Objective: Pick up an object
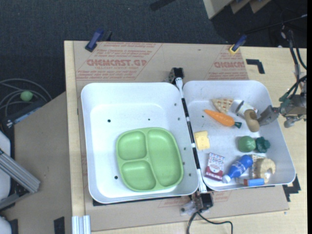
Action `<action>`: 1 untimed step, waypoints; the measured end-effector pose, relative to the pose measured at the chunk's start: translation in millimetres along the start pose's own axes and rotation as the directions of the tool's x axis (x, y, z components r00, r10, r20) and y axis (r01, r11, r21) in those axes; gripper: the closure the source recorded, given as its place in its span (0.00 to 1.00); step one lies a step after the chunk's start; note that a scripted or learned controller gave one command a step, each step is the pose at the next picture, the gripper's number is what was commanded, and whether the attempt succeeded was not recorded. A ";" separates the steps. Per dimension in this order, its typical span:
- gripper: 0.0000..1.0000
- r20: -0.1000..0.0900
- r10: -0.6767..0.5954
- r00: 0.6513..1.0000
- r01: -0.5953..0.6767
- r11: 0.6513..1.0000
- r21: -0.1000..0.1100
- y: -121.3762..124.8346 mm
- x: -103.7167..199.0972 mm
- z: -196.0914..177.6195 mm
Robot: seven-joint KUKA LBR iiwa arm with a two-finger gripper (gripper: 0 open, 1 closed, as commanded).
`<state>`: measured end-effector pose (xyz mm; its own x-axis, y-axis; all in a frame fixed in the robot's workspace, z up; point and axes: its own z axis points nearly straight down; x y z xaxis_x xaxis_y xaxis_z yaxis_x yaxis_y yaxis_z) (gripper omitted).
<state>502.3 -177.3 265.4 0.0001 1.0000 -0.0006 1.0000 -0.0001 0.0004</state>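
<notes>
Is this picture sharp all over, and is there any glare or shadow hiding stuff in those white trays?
Camera view: lighting is soft and even, with faint shadows along the left white plastic bin's walls; the green three-compartment plate looks crisp; the small items in the right white bin are slightly soft; the grey metal gripper at the right edge is blurry.

Worktop (146,62) wooden, brown paper sheet (161,57) taped on top. Two white bins side by side: left bin (95,101), right bin (280,145), touching at middle.
</notes>
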 end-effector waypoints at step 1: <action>0.00 -0.002 -0.001 1.000 0.001 1.000 0.004 73.8 44.8 119.3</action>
<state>576.2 -132.6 146.1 -0.0014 1.0000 0.0014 1.0000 0.0014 -0.0033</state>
